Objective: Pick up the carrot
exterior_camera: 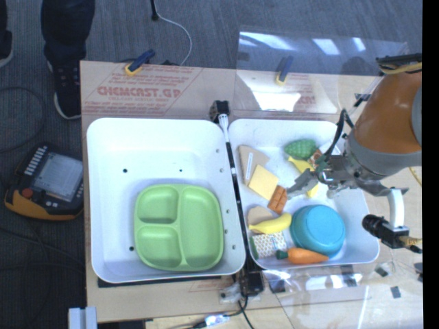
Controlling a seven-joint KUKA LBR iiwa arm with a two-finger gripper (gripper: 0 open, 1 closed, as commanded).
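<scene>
**Bench check: carrot in right bin, near front wall**

Bench topped with brown cardboard (147, 88); grey carpet around. 2 white bins. Left bin (110, 142) holds 1 green divided plate (180, 226). Right bin (264, 132) holds the carrot (306, 256), touching the blue bowl (318, 229), plus a banana (269, 225) and a yellow block (263, 181). Gripper (306, 178) hangs above the bin's middle; its opening cannot be judged.

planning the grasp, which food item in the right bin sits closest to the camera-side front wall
The carrot: orange, lying on its side along the front wall, just below the blue bowl. The banana lies farther back.
</scene>
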